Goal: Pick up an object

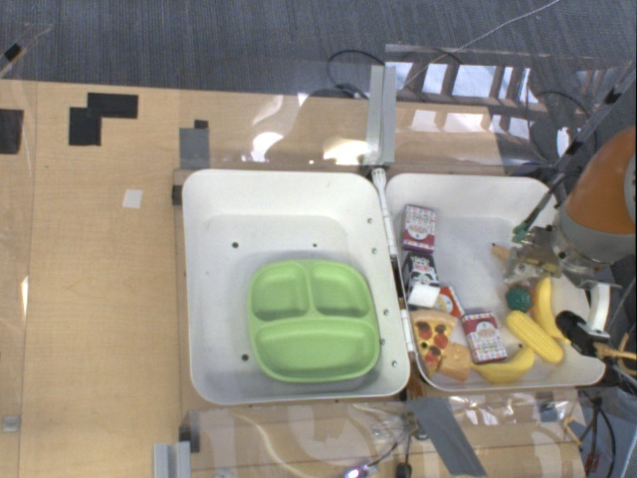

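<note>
The arm's gripper [520, 259] hangs low over the right bin [468, 199], near its right wall, just above a small dark green object [519, 298] and beside two bananas [537, 335]. From this slant I cannot tell whether it is spread or closed, and nothing can be seen held. The likely targets lie crowded in the bin's near half: two small red-and-white cartons [420, 227], another carton [484, 337], a pizza-slice toy [430, 335] and an orange piece [454, 362]. The crowding probably makes a clean grasp harder. The left bin [214, 267] holds a green divided plate [314, 319], lying flat, well apart from the arm.
</note>
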Action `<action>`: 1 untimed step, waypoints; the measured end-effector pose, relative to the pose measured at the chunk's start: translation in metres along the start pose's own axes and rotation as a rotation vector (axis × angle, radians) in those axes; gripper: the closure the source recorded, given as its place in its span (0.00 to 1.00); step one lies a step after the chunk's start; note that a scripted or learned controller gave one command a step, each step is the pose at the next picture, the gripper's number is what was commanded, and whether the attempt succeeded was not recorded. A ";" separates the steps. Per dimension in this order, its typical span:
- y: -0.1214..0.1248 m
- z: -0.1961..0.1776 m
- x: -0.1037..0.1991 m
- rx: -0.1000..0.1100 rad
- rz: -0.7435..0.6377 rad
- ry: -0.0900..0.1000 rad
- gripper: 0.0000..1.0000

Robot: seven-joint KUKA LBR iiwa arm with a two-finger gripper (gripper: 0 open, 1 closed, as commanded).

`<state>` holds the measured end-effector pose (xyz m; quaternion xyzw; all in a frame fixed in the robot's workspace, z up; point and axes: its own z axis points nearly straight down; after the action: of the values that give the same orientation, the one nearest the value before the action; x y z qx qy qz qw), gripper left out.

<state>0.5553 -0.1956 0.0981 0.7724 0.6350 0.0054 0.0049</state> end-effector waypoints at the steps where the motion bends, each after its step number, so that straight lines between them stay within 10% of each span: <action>1: -0.013 -0.108 0.046 0.011 -0.036 -0.001 1.00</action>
<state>0.5494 -0.1479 0.2057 0.7609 0.6489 0.0012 0.0012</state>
